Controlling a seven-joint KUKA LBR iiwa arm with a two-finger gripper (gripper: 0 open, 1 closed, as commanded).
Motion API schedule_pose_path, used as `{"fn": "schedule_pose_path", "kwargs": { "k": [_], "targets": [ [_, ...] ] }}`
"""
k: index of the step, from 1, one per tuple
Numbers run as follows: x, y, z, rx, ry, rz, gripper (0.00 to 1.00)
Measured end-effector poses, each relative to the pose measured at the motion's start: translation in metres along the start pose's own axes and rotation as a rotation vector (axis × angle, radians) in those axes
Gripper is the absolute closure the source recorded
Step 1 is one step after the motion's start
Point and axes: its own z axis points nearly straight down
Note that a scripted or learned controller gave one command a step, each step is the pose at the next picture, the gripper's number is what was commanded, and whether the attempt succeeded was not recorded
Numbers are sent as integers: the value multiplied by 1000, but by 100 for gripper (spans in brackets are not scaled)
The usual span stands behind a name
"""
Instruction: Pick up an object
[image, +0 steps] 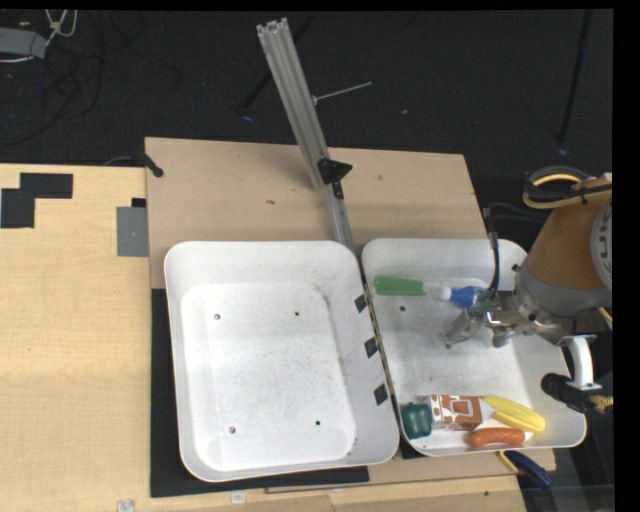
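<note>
In the right bin (395, 345) we see a green block (399, 286) and a blue-and-white piece (458, 295) near the far wall, with a carton (455, 410), yellow corn (514, 412) and a sausage (496, 437) by the near rim. Our gripper (478, 330) hangs over the bin floor, fingers spread, holding nothing. The left bin (200, 265) sits beside it on the pale wood table (70, 330); dark floor lies beyond.

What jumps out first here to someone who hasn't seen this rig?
The grey-and-orange arm reaching in from the right, its gripper low over the right bin near a blue-and-white object and a green block. Next, the colourful cluster along that bin's front edge: a green item, an orange-and-white packet, a yellow corn cob and a red sausage.
</note>
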Motion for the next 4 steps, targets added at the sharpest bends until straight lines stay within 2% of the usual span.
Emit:
{"fn": "schedule_pose_path", "kwargs": {
  "k": [1,2,4],
  "targets": [
    [1,1,20,-6,-2,1,0],
    [0,0,9,-6,-1,7,100],
    [9,14,-98,-12,-4,-2,100]
  ]
}}
